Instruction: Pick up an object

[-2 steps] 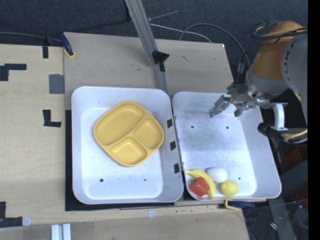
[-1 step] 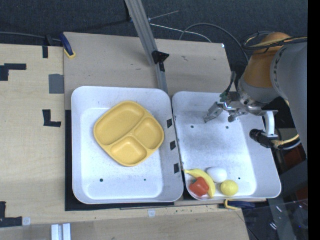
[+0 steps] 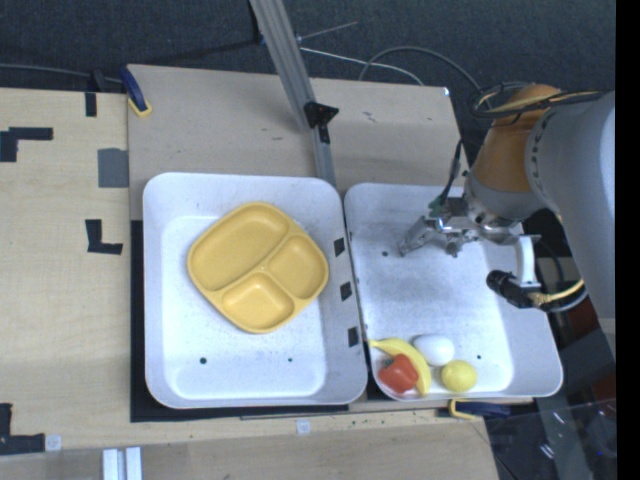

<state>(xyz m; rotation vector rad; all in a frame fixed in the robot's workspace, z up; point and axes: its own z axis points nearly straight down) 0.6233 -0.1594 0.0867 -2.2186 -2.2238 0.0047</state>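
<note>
A: How is the gripper [image 3: 415, 240] seen?
B: It is seen over the upper part of the right bin [image 3: 520, 373], its thin metal fingers pointed left; whether they are spread or closed cannot be told at this size; nothing is seen between them.

A: Where are the objects to be picked?
B: They are gathered in the near left corner of the same bin, well apart from the gripper; a banana [image 3: 412, 356] is curved around a red piece [image 3: 399, 374]; a white egg [image 3: 434, 348] is set just beside it; a yellow ball [image 3: 459, 375] is found to the right.

A: What is hard to make out?
B: The red piece is blurred and cannot be identified; in the left bin [image 3: 170, 298] a yellow tray [image 3: 258, 266] with three compartments is laid.
</note>
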